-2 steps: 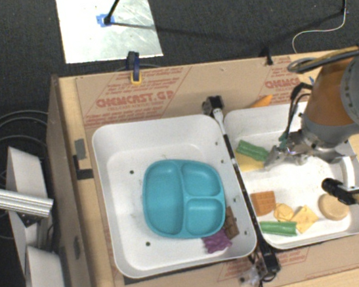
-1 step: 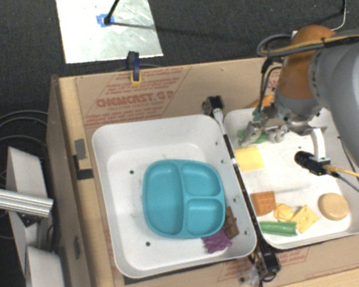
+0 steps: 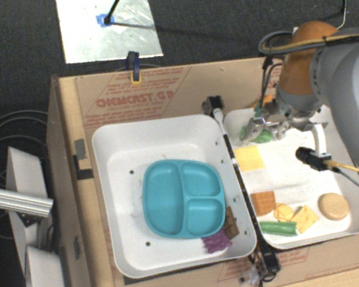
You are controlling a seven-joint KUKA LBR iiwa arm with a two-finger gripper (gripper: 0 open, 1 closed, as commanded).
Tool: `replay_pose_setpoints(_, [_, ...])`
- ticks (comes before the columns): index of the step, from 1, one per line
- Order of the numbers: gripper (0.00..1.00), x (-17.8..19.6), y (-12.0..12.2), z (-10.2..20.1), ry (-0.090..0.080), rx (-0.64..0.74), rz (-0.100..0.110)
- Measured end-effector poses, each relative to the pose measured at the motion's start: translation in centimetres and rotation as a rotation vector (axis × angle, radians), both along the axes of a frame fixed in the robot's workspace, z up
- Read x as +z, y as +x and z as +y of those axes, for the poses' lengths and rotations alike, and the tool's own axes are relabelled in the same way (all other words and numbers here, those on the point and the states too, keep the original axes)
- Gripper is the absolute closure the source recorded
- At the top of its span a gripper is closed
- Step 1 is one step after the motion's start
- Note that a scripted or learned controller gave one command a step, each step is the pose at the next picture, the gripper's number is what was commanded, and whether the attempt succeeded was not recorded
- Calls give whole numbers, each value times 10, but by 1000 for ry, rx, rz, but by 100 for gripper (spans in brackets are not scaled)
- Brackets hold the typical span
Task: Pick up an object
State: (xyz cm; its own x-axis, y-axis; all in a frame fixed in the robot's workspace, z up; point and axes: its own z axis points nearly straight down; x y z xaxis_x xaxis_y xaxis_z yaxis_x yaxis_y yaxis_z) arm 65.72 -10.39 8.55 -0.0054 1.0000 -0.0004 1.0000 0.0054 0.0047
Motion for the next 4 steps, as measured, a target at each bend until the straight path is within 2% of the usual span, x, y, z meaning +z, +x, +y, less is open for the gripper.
replay_pose_setpoints(1, [0,-2,9,-13,4,1,19])
replay_pose_setpoints(3, [0,-2,9,-32,3,-3,17])
replay_pose_setpoints(4, [0,-3,9,-25,0,-1,18])
